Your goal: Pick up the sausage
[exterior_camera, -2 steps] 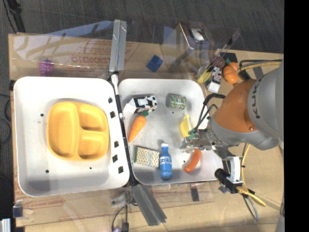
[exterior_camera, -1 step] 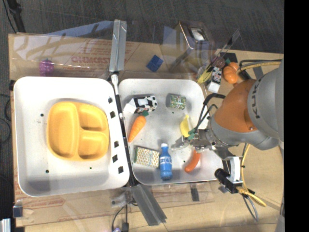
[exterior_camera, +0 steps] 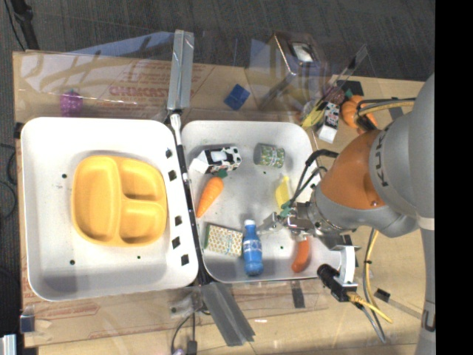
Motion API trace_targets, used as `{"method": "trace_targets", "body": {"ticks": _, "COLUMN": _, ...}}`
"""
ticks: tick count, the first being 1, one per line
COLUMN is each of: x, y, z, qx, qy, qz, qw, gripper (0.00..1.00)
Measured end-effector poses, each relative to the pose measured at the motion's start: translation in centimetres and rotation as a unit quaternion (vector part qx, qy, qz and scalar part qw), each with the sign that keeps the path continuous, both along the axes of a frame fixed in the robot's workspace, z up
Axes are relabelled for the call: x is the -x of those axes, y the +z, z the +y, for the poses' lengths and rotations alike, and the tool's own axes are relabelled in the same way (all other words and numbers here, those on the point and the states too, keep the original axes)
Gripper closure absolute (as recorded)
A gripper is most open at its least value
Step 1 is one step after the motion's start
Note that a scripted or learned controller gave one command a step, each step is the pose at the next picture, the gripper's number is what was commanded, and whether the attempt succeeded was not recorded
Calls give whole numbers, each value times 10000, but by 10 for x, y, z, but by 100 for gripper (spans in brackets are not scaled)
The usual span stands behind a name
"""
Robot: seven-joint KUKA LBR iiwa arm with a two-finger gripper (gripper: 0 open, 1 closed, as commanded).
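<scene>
Two white bins sit side by side on the desk. From above, the sausage (exterior_camera: 301,255) lies near the right bin's (exterior_camera: 244,135) lower right corner, just below the pincer (exterior_camera: 293,220); its grip state is unclear.

A robotics laboratory bench. Two white bins (exterior_camera: 44,198) sit on a cardboard-covered surface above dark carpet; a grey and orange industrial arm (exterior_camera: 369,180) enters at right, with loose cables (exterior_camera: 369,302) at lower right and clear plastic guards (exterior_camera: 118,69) along the top.
</scene>
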State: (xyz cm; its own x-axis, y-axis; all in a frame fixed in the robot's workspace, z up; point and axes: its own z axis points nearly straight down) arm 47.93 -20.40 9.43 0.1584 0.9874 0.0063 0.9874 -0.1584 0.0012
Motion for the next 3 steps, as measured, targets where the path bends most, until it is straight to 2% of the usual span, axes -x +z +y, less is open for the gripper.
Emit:
{"method": "trace_targets", "body": {"ticks": 1, "x": -24, "y": 82, "z": 1, "qx": 16, "qy": -2406, "qz": 38, "qw": 9706, "gripper": 0}}
{"method": "trace_targets", "body": {"ticks": 2, "x": -97, "y": 50, "z": 65, "qx": 19, "qy": -3691, "qz": 60, "qw": 9294, "gripper": 0}}
{"method": "trace_targets", "body": {"ticks": 3, "x": -107, "y": -4, "z": 85, "qx": 19, "qy": -5655, "qz": 87, "qw": 8247, "gripper": 0}}
